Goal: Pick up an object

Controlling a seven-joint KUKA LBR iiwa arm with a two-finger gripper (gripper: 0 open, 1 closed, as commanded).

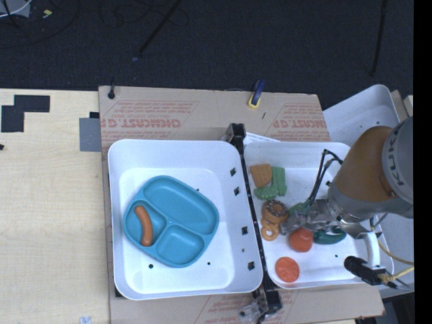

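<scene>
My gripper is low inside the right bin, coming in from the right. It sits just right of a brown toy pretzel-like piece and right above a red tomato. A teal object pokes out from under the wrist. A tan bread piece and a green ridged piece lie toward the bin's back left. An orange-red ball rests near the front wall. The arm's body hides part of the bin's right side.
The left bin holds a blue divided plate with a sausage in its left compartment. A black divider runs between the bins. Cardboard lies under both bins, with a blue-and-yellow clamp at the back.
</scene>
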